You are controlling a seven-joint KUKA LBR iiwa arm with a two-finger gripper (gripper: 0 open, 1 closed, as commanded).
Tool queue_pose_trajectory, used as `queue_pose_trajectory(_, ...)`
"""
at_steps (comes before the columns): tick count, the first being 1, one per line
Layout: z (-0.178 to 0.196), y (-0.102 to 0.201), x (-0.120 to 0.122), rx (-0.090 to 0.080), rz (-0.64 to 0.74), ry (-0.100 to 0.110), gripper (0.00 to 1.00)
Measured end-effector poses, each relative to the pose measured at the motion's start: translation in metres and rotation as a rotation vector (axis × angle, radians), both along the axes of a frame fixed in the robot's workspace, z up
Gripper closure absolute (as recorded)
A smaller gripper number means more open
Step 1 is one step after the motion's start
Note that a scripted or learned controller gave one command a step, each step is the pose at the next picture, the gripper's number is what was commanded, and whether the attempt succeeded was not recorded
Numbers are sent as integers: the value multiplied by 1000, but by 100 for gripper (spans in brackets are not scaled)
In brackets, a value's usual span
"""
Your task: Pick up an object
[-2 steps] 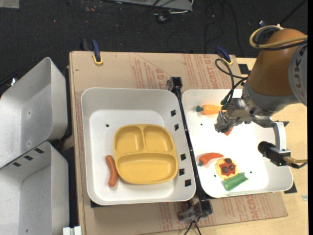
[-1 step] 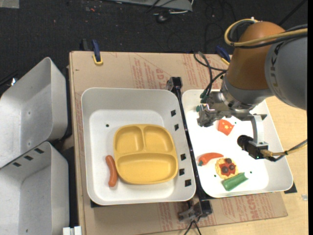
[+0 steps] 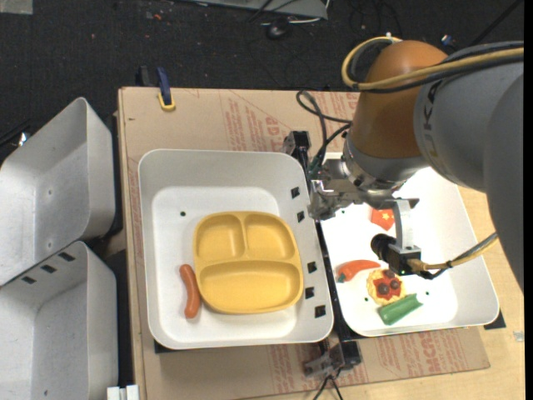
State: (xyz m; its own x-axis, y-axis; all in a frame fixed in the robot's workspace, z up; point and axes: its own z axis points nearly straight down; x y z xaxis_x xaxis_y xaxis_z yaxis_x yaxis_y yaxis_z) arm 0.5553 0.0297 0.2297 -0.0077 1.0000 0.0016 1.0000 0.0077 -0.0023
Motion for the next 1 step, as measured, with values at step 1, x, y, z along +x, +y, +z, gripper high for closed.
queue_pose_trajectory(1, 11, 55, 10, 0, 1, -6, 100)
